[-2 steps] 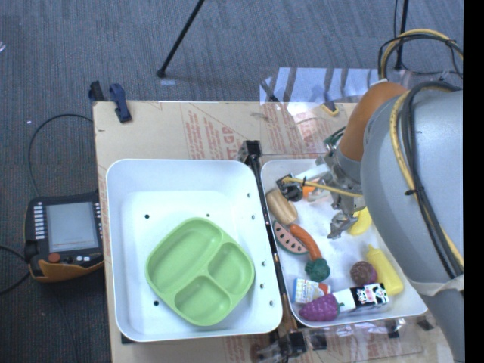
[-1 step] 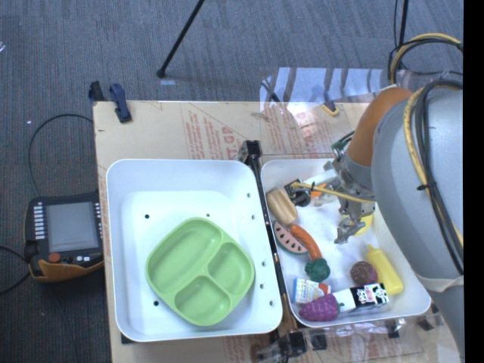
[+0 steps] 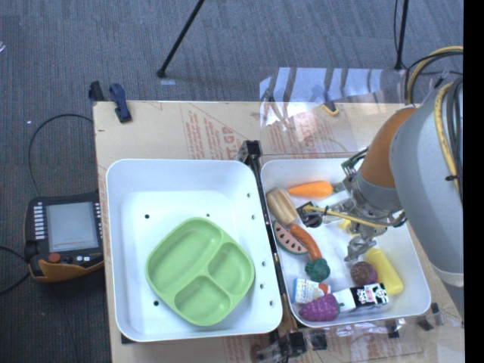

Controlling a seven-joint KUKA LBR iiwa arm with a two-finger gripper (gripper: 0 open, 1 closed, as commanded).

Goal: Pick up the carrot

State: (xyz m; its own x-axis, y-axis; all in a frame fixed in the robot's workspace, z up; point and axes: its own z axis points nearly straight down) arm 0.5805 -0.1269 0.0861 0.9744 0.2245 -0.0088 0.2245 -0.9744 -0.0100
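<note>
While the carrot (image 3: 311,190) lies at the right bin's (image 3: 420,278) far edge, the gripper (image 3: 361,249) hangs nearer. Finger state: cannot tell. Left bin (image 3: 125,203): green tray (image 3: 200,271).

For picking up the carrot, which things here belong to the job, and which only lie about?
Belong to the job:
carrot
gripper
right bin

Only lying about:
green plate
left bin
watermelon slice
grapes
milk carton
yellow bottle

Dark grey carpet floor (image 3: 68,44) around a wooden bench (image 3: 181,123), black tripod legs (image 3: 185,29) behind it.
</note>
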